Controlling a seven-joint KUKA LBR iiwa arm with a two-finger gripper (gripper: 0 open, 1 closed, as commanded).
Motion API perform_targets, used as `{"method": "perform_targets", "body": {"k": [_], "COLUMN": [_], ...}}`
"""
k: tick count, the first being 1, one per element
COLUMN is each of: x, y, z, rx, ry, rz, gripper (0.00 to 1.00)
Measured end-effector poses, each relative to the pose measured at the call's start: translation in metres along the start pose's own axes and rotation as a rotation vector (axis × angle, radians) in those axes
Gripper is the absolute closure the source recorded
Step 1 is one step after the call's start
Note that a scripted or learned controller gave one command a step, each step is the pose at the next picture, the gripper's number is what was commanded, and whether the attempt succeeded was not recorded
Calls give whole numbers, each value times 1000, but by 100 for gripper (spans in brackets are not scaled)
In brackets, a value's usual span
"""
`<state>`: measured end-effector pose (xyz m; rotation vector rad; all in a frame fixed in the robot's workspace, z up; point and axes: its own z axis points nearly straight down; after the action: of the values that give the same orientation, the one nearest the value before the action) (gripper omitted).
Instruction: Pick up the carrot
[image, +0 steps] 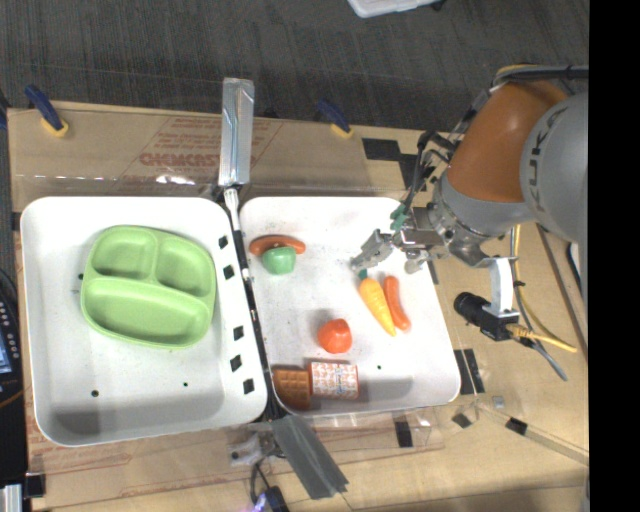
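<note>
The carrot (377, 304) is a yellow-orange taper lying in the right bin (300, 215), near its right wall, with its thick end pointing up-left. A red-orange sausage-like piece (398, 302) lies right beside it, touching or nearly so. My gripper (390, 259) hangs just above the carrot's upper end, fingers spread open, nothing between them. The grey arm with its orange band (500, 140) reaches in from the upper right.
Also in the right bin are a hot dog (277, 243), a green fruit (279, 261), a red tomato (335, 335), a brown waffle (291, 385) and a small can (334, 378). The left bin (40, 380) holds a green divided plate (150, 285).
</note>
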<state>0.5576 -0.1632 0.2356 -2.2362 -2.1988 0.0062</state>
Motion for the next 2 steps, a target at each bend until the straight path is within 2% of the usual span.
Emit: {"method": "perform_targets", "body": {"k": [1,2], "x": [-26,-38], "y": [2,26], "z": [123,143], "rx": [-28,-5], "ry": [-14,3], "rz": [-11,-157], "gripper": [0,0]}}
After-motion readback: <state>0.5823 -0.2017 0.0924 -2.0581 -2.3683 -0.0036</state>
